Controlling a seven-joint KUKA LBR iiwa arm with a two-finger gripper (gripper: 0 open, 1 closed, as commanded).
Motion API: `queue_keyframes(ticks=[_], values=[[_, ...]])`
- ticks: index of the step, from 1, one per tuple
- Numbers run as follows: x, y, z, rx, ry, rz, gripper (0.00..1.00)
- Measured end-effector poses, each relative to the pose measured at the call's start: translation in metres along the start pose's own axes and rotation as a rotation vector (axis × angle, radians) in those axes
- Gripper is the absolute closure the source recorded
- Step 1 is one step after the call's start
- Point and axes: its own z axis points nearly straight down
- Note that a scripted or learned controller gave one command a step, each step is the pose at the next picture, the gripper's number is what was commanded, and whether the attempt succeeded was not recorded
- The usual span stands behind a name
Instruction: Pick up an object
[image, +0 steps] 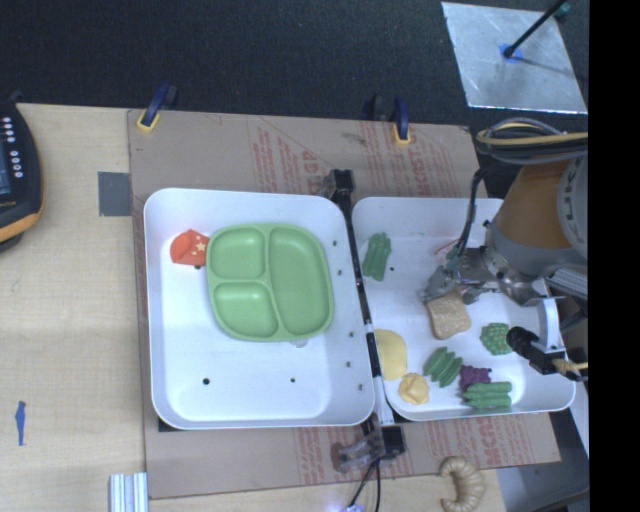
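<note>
Cardboard (300, 150) under both bins bears red printing too blurred to read. In the right bin (400, 215), the gripper (450, 292) sits just above a tan bread-like piece (449, 318); whether its jaws grip cannot be told.

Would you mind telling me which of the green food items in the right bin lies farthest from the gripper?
The long green piece by the right bin's left wall, alone in the upper left. The other green pieces cluster at lower right, closer to the gripper.

Glossy white plastic bins (180, 390) sit on matt brown cardboard (300, 150) over a pale wood-grain tabletop (60, 330).
</note>
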Motion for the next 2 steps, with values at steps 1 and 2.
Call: queue_keyframes(ticks=[1,2], values=[[0.084,0.003,-0.094,-0.009,0.004,-0.006,1.00],[0.132,-0.029,-0.114,0.003,0.002,-0.003,1.00]])
